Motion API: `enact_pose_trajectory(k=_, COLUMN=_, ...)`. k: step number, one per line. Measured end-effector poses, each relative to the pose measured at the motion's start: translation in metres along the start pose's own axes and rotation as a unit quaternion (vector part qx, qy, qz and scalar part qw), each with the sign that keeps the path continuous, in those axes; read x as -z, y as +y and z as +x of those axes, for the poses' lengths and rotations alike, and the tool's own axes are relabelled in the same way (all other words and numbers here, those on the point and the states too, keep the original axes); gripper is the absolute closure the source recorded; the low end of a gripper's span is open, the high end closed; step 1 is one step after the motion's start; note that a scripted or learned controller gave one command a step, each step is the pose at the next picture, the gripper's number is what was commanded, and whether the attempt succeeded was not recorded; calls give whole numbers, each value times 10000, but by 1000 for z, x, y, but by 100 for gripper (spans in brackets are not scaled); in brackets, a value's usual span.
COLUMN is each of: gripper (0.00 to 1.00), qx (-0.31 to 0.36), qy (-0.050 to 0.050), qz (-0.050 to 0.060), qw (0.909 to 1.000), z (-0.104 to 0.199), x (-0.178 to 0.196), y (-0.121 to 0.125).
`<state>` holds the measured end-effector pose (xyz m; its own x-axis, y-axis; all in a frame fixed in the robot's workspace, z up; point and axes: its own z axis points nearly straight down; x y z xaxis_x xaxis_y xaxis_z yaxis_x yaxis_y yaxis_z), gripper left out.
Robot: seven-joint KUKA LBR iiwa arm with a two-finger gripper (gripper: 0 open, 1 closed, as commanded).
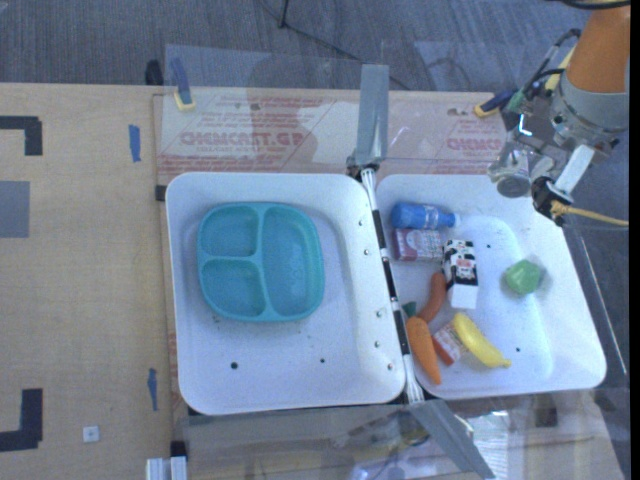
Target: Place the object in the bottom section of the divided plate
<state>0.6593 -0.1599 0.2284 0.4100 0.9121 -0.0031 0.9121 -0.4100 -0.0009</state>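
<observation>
The end effector (535,180) hovers over the right white bin's (570,363) far right corner, its opening impossible to tell, so it should drop squarely onto a separate object like the green round toy (523,277), then cross to the teal divided plate (261,262) in the left white bin (275,378).

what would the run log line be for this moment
arm: gripper over right bin's far right corner | held: nothing seen | teal divided plate: left bin, nothing in it | banana, carrot: right bin
</observation>
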Motion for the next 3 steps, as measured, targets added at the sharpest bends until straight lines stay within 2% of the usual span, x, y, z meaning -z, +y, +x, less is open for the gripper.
enact_pose_trajectory(k=1, gripper=100, qx=-505, qy=14, qz=17, qw=9987, z=60, x=-7, y=-27)
enact_pose_trajectory(k=2, gripper=100, qx=-380, qy=19, qz=-4, qw=9993, z=125, x=8, y=-48)
enact_pose_trajectory(k=3, gripper=100, qx=-951, qy=12, qz=22, qw=9955, z=180, x=-44, y=-73)
